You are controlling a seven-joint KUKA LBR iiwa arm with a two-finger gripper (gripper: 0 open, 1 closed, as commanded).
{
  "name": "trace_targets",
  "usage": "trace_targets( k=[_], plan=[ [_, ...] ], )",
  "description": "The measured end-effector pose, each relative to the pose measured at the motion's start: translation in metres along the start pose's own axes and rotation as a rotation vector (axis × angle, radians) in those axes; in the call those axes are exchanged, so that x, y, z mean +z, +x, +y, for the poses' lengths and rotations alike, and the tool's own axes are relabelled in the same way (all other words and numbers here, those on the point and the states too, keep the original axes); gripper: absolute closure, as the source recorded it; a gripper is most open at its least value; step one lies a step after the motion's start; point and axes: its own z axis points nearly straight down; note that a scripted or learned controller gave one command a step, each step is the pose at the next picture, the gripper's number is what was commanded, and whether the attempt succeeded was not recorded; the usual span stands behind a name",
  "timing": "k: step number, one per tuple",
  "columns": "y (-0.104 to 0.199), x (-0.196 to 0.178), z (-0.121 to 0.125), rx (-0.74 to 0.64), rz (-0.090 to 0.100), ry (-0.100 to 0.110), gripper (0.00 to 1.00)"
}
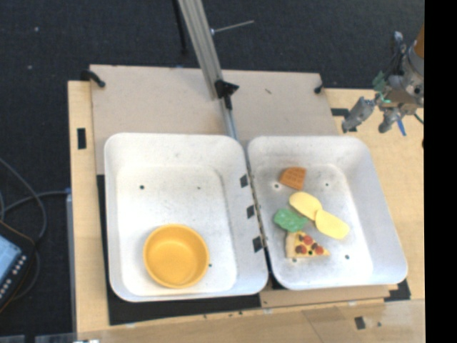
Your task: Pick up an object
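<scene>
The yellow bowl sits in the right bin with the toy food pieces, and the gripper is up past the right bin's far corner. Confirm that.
Not quite. The yellow bowl sits alone in the left bin, as the camera view shows. The toy food pieces lie in the right bin, and the gripper is up past that bin's far corner.

A bowl (176, 255) sits in the left bin (121, 156); five small food pieces (307, 224) cluster in the right bin (371, 213).

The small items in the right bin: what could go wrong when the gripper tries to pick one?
The green piece, pizza slice and two yellow pieces touch or overlap, so a grasp may catch two or push them apart. They look flat, so the fingers may slip. The gripper is outside the right bin.
</scene>
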Motion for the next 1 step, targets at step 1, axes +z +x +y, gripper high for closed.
trace_targets(
  k=[1],
  plan=[
    [-0.0005,-0.0001,-0.0002,-0.001,-0.001,0.001,0.00]
  ],
)
